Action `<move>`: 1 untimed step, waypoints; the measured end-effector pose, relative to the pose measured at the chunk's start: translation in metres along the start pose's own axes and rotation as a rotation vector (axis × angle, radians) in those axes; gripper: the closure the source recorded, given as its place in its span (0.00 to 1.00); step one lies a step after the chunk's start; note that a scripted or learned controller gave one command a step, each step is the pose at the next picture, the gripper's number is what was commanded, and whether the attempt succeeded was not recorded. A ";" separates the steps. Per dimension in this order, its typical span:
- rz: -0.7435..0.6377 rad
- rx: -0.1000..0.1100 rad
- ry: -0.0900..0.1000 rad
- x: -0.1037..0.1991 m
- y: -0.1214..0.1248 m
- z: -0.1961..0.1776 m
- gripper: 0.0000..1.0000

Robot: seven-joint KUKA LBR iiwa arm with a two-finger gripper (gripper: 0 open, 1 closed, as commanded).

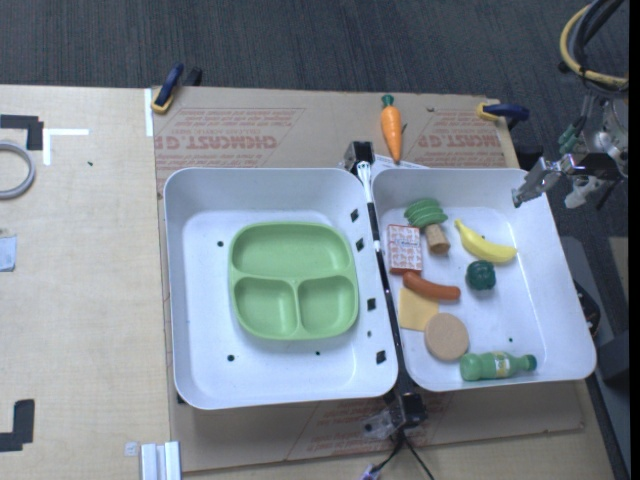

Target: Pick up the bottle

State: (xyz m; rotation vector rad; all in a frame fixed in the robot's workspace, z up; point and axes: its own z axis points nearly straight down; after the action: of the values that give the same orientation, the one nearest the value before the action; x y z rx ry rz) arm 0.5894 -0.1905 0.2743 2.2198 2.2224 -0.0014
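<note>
Status: task not started, judging by the layout. The bottle (497, 366) lies on its side in the right bin (545, 258), at the bin's near edge, green body with a yellowish cap end pointing away from the divider between the two bins. Nothing is touching it.

Neighbours, taken from the bottle: a round tan disc (447, 336) sits just beside its base end, toward the divider; a yellow cheese slice (417, 310) and a sausage (432, 289) lie further up the bin beyond the disc. A dark green ball (481, 276) and a banana (485, 243) lie well above the bottle, toward the bin's far side.

The gripper (545, 176) is at the far right corner of the right bin, well apart from the bottle, across the bin's whole depth. Jaws: cannot tell whether spread or closed at this angle; nothing visible between them.

Remaining: travel to the bottle, descend, close on it, lift. All of it is left.
</note>
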 end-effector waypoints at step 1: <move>-0.002 -0.001 -0.002 0.000 0.001 -0.009 1.00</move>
State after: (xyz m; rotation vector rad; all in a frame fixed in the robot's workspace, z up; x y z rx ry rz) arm 0.5899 -0.1907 0.2838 2.2158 2.2235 -0.0021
